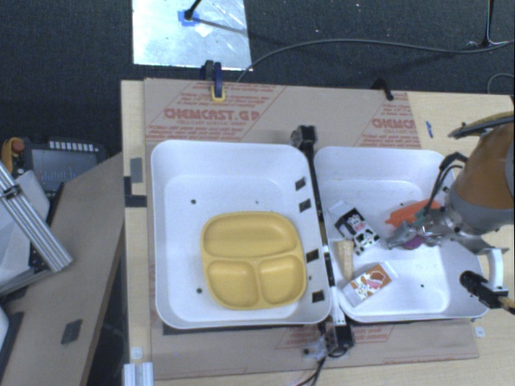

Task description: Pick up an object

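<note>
Two shallow white plastic bins sit side by side on a bench. The left bin (173,215) holds a smooth, rigid yellow divided plate (253,259). The right bin (378,175) holds small light items: a flat snack packet (368,283) near the front, a black-and-white toy (354,224), and an orange piece (412,212) with something purple (412,243) beside it. The gripper (405,236) hovers low by these last two; whether it is open or closed cannot be told. The packet looks thin and slippery, probably best taken by its edges.
</note>
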Available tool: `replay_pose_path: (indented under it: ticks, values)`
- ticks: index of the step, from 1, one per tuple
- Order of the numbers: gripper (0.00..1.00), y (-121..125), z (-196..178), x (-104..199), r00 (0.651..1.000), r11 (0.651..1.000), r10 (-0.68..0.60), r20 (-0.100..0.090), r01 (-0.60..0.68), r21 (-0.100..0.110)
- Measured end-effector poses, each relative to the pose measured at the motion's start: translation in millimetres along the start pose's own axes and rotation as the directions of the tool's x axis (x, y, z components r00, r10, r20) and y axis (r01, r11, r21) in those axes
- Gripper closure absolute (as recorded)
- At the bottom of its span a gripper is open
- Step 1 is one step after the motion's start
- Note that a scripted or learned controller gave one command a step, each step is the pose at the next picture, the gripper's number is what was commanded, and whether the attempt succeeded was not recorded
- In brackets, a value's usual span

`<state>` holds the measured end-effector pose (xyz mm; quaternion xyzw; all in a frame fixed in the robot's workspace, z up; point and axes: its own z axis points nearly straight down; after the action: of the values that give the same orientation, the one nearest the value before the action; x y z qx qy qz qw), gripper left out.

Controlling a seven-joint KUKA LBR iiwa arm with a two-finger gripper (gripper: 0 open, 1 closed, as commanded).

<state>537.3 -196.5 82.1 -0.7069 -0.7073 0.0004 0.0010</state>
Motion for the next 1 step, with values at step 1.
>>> replay_pose_path:
  ticks: [1]
  values:
    - [1.0,2.1,-14.2,-1.1,1.0,1.0,0.0,0.003,0.0,-0.007]
